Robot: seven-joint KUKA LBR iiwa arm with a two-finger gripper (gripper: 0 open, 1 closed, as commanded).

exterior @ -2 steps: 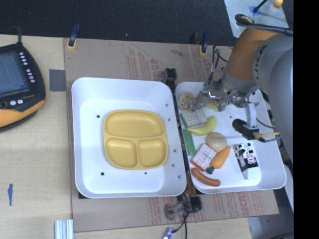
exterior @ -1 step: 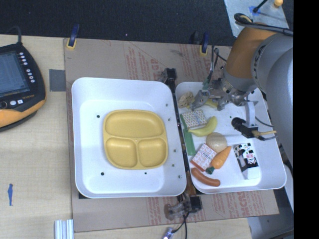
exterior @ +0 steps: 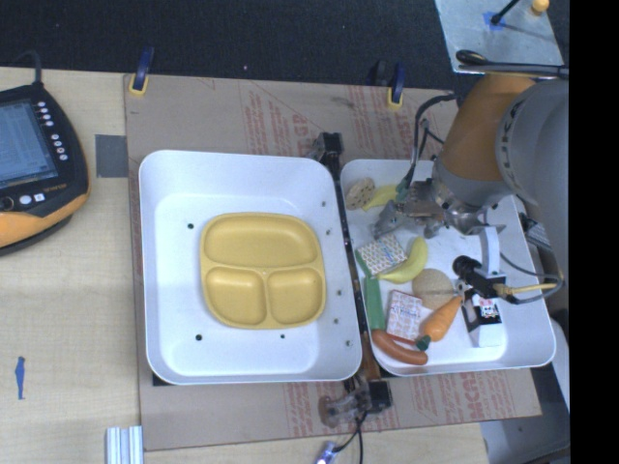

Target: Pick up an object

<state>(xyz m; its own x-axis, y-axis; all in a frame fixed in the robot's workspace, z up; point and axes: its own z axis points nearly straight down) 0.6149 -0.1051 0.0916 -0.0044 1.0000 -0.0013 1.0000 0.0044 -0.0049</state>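
Brown-papered bench (exterior: 242, 104), two white bins; gripper (exterior: 411, 211) low in the right bin (exterior: 522, 351) above a banana (exterior: 411, 262); finger state I cannot tell.

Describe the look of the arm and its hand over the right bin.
The arm is bulky and rounded, its shell grey, with a broad orange band above the wrist. Below that sits the hand, a compact cluster of dull grey metal parts. A thin black cable loops along the arm's left side toward the wrist. No lettering or markings can be made out on it.
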